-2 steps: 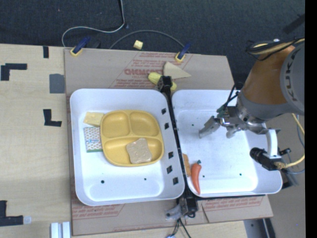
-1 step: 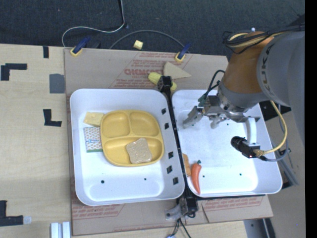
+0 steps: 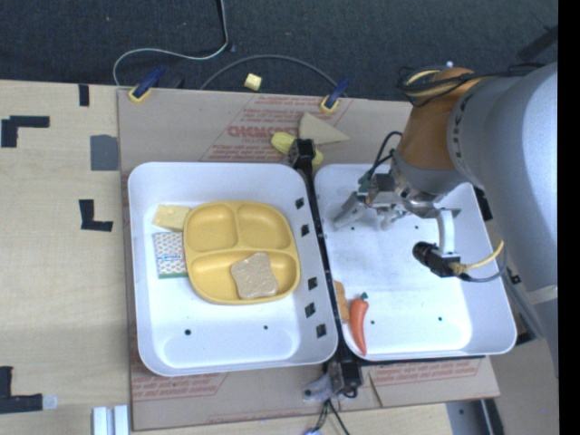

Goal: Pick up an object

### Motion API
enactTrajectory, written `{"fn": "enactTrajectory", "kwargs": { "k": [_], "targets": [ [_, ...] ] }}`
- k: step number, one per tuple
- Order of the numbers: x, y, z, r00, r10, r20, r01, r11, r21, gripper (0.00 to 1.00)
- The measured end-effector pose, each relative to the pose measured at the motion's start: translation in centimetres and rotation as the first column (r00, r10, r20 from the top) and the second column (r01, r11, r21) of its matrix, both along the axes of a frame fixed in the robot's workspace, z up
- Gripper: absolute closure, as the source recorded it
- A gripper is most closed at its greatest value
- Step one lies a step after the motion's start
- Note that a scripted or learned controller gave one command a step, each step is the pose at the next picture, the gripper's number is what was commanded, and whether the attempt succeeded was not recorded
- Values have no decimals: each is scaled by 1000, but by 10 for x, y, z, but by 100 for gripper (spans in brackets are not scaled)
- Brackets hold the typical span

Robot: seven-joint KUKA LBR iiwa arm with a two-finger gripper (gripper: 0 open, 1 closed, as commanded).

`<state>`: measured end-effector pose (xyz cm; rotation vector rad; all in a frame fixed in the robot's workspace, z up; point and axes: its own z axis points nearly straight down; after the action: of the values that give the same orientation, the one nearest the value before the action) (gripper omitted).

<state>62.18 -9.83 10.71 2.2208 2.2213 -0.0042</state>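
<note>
Arm [image 3: 507, 152] is being held over the right bin [image 3: 408, 333], reaching in from the right, orange band above the wrist. The gripper [image 3: 362, 208] is being carried low near that bin's far-left corner; whether its tool is apart or together cannot be told from this slant, and nothing is being seen clamped in it.

Left bin [image 3: 227, 352] is being occupied by a yellow divided tray [image 3: 217, 229] at its centre. A slice of bread [image 3: 255, 276] is lying in the tray's near-right compartment. Against the tray's left edge, a pale yellow wedge [image 3: 170, 217] and a patterned sponge-like block [image 3: 169, 254] are resting, toward the bin's left wall.

Carrot [image 3: 358, 323] (orange, tapered, green tip at its far end, likely toy-smooth) is lying along the right bin's left wall, near the near-left corner, well apart from the gripper.

Step judged: approach, no grasp yet being made. The carrot is being taken as the closest candidate. The next move is being judged to call for travel toward the near-left corner, then a descent with fingers set across the carrot's narrow width; the wall beside it is being counted as a collision risk.
</note>
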Motion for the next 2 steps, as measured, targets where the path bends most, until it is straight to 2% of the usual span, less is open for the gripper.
{"fn": "enactTrajectory", "kwargs": {
  "k": [1,2],
  "targets": [
    [30,-12,-23,1000,2,1,-2,1000,3,0],
    [39,4,-21,1000,1,4,-1,1000,1,0]
  ]
}}
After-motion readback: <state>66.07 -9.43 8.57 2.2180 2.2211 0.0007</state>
